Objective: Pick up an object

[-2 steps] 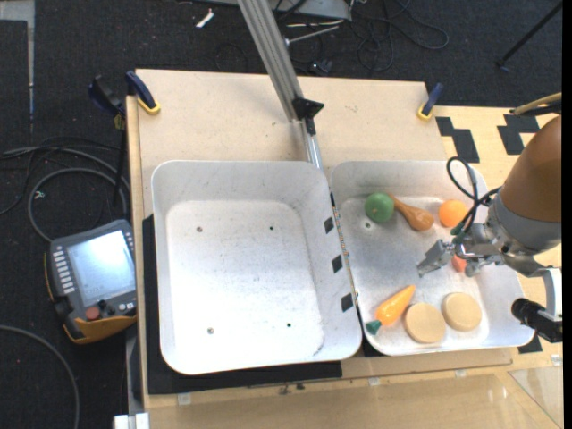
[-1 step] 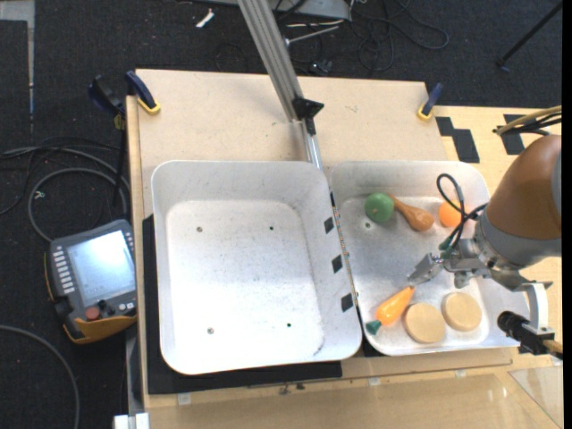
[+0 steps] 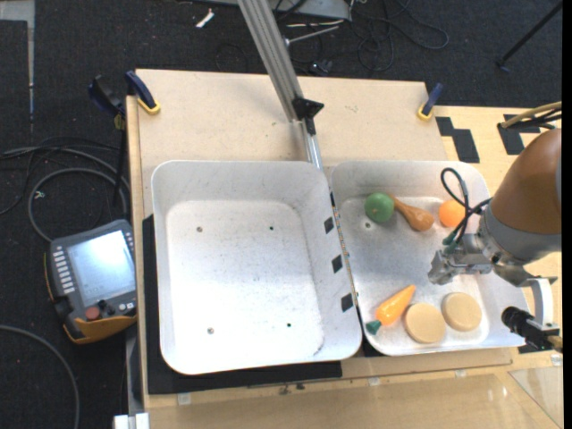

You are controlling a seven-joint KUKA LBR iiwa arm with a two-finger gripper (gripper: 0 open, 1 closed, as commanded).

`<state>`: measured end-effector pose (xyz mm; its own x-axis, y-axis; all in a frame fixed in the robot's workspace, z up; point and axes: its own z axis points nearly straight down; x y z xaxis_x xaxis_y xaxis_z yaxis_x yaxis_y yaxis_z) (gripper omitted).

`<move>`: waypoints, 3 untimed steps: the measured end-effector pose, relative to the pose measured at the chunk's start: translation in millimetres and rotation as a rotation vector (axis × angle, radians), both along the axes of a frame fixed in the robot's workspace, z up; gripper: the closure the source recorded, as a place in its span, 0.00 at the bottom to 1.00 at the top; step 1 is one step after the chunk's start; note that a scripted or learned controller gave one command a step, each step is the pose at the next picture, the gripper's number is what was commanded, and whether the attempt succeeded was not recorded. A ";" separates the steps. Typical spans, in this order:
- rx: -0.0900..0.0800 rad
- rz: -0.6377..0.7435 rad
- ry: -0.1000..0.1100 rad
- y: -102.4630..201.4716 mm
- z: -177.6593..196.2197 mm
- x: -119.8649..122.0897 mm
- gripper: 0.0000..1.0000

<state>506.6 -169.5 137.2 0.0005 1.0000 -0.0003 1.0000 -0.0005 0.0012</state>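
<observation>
The right bin [image 3: 393, 179] holds several toy foods. A green ball [image 3: 380, 207] lies at the back, with a brown pear-shaped piece [image 3: 414, 214] beside it and an orange ball [image 3: 451, 213] further right. An orange carrot [image 3: 394, 304] rests near the front, next to two tan round discs [image 3: 425, 323] [image 3: 462, 311]. My gripper [image 3: 450, 267] hangs low over the bin's right side, just behind the right disc and in front of the orange ball. Nothing shows between its tips.
The left bin [image 3: 170, 195] sits beside the right one on the wooden bench. A slanted metal pole [image 3: 273, 52] reaches down to the bins' shared back edge. A teach pendant [image 3: 94, 280] lies off the bench at the left.
</observation>
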 end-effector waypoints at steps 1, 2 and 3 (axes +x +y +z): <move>-0.002 0.003 -0.005 -5.7 53.2 10.4 1.00; -0.001 0.004 -0.003 -5.7 80.5 11.6 1.00; 0.002 0.010 -0.002 51.3 91.7 27.8 1.00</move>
<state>534.3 -118.1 228.9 -0.0091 1.0000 0.0014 1.0000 0.0091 0.0028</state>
